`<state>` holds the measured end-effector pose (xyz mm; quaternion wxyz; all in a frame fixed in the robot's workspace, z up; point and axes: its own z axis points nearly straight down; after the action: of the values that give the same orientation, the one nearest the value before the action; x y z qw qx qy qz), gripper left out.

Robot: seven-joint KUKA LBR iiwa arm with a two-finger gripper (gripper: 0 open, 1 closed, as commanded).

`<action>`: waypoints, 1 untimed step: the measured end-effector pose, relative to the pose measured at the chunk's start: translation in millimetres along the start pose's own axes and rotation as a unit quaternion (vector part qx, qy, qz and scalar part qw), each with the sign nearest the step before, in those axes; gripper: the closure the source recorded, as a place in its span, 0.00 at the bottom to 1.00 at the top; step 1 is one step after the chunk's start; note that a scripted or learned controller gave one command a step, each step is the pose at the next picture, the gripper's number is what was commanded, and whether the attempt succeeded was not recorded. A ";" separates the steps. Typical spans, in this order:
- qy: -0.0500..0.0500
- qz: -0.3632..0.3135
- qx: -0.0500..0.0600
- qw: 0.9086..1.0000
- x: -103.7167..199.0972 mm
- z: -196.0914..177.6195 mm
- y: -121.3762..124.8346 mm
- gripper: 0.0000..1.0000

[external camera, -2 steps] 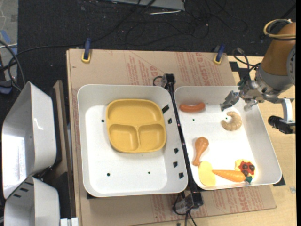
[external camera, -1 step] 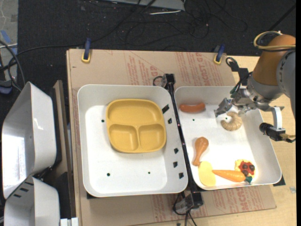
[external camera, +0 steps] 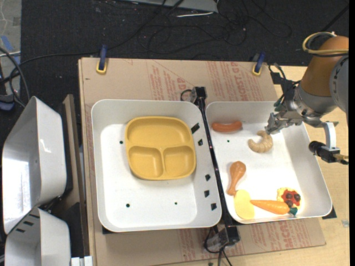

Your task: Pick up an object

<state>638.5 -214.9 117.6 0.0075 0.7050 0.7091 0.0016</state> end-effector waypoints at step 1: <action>0.003 0.001 0.003 1.000 4.9 -45.1 1.3 1.00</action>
<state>639.2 -209.5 162.7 0.0031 0.7058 0.7084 0.0017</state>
